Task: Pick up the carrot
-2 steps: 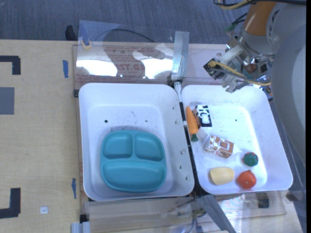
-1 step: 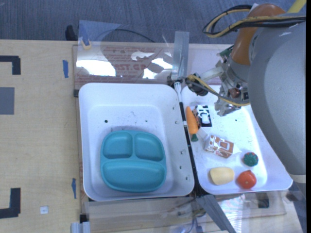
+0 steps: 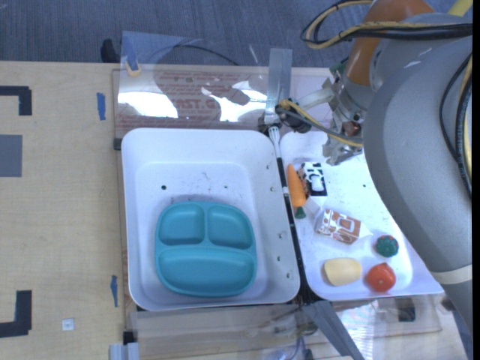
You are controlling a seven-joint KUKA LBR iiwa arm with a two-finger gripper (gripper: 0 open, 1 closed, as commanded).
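- The carrot [image 3: 297,188] lies in the right bin [image 3: 367,178], hard against that bin's left wall, just beside the divider between the two bins. Its orange body runs roughly along the wall, with the small green stub at the lower end.
- A black-and-white card [image 3: 314,179] sits just beside the carrot's upper half, touching it or nearly so.
- Further down the same bin lie a patterned packet [image 3: 337,226], a yellow lump [image 3: 342,271], a red tomato [image 3: 381,277] and a small dark green ball [image 3: 386,246], all well apart from the carrot.
- The left bin [image 3: 142,171] holds a teal divided plate [image 3: 205,247].
- The hand [image 3: 339,130] hangs over the top of the right bin, above and to the right of the carrot, holding nothing; whether it is open or closed I cannot tell, as cables and the arm's bulk crowd it.
- The carrot looks like a toy: probably light, stiff, and smooth enough to slip or roll.
- The best hold seems to be across the thick middle of the orange body, squeezing across its width.
- The wall leaves scant room on the left side, so a pinch there may skid off.
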